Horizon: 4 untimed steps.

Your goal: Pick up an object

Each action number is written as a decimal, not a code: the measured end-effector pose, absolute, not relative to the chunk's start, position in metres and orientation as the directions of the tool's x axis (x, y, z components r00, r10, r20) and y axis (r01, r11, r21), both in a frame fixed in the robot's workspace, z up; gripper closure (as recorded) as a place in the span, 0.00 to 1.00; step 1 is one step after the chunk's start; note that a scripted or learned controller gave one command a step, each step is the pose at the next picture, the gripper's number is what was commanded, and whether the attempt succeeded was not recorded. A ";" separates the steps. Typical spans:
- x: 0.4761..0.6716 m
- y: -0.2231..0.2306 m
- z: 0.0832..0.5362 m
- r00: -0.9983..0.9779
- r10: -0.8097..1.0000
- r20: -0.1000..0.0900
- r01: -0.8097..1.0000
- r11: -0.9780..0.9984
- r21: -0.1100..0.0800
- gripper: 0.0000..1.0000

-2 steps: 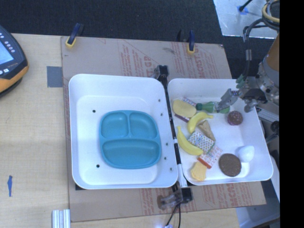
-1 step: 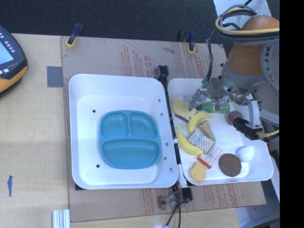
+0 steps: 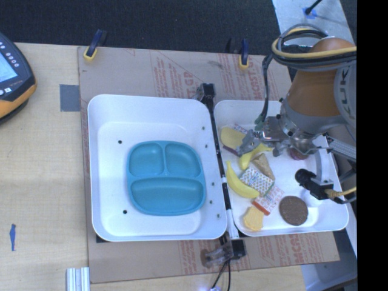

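Pick not yet done: end effector [image 3: 262,139] low among toys, grip state impossible to tell; banana [image 3: 238,183] just below-left, brown disc [image 3: 293,210] further below, both still lying loose.

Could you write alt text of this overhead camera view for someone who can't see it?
A grey and orange robot arm reaches over the right white bin of toy food, including a yellow banana and brown round cookie. The left white bin holds a blue divided plate.

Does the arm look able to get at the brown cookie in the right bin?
Probably yes. The brown cookie lies flat near the right bin's front edge with nothing on top, and the gripper hangs above the same bin.
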State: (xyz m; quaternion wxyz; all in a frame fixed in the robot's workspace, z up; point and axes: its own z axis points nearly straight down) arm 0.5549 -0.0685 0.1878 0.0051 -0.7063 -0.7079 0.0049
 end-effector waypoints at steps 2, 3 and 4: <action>0.549 -0.103 0.088 -0.003 1.000 0.001 1.000 0.003 -0.014 0.00; 0.587 -0.093 0.089 -0.007 1.000 0.000 1.000 0.007 -0.005 0.00; 0.585 -0.095 0.095 -0.006 1.000 0.000 1.000 0.006 -0.014 1.00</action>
